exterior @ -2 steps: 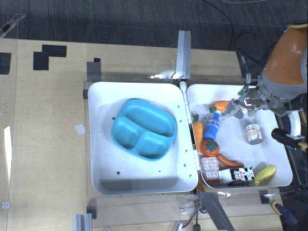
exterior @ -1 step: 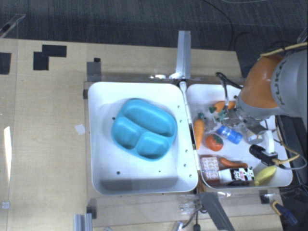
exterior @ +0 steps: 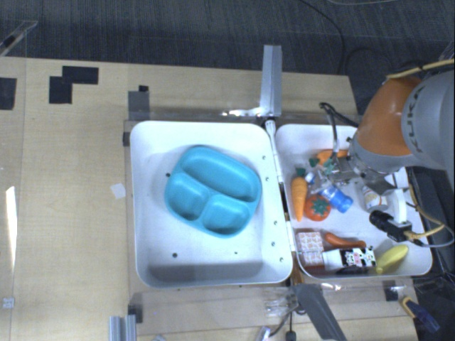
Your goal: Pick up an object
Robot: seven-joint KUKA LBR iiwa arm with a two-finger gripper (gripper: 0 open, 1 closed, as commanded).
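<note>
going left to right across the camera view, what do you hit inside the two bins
blue divided plate in the left bin → carrot at the right bin's left wall → red tomato-like toy → blue piece below the end effector → yellow banana

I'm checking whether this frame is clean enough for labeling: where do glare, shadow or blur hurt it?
Camera view: a soft shadow darkens the near inner wall of the left bin; the blue divided plate is evenly lit and sharp; a pale glare streak sits on the bench's left edge; the small items around the gripper in the right bin look soft and crowded, hard to separate.
</note>
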